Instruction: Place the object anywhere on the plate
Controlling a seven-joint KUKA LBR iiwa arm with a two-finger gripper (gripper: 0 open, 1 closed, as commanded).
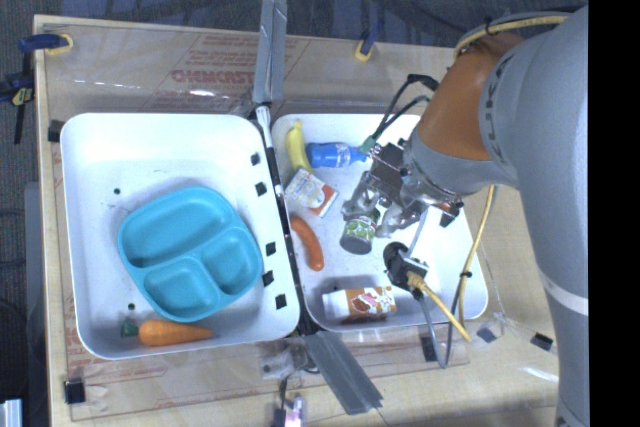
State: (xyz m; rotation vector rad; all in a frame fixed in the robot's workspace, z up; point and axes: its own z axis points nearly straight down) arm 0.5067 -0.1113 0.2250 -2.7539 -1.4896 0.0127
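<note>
Left of centre you see the left white bin [80, 215]. An orange carrot [172, 333] lies along its lower edge, green end toward the frame's left. Right of centre is the right white bin [330, 121]. At its upper left a yellow banana [296, 147] lies just beside a blue bottle [335, 155]. Below them you find a small white-and-red carton [310, 192], then an orange-red sausage [308, 243] near the dividing wall. A printed box [360, 301] lies flat at the lower edge. A grey bar [270, 45] runs up from between the bins across the bench [150, 65]. A blue clamp [368, 45] grips the bench's upper edge.
</note>
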